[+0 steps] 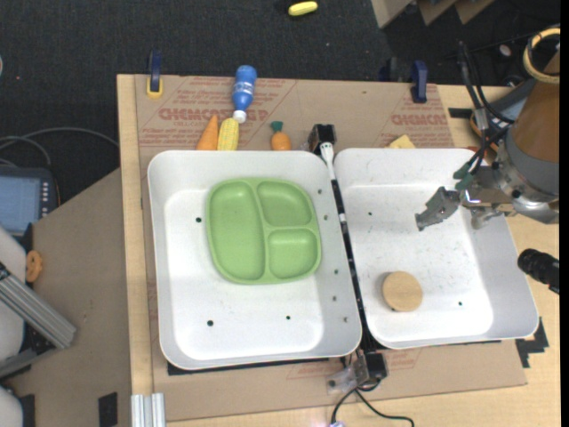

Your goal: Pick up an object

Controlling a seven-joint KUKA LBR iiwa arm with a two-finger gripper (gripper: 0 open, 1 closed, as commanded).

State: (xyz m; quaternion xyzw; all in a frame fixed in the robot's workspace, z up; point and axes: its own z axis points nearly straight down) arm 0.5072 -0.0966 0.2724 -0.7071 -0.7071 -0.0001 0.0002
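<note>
A round tan disc [402, 291] lies flat on the floor of the right bin [498, 318], towards its front. My gripper [458, 213] hovers over the back right part of that bin, up and to the right of the disc and well apart from it. Its fingers [434, 210] look spread and open, with nothing between them. The left bin [178, 310] holds a green divided plate [263, 230] in its middle.
Behind the bins on the board lie a blue bottle [244, 87], a yellow corn cob [228, 133], an orange carrot [207, 134], a smaller carrot [280, 138] and a black part [322, 136]. Cables and the arm crowd the right edge.
</note>
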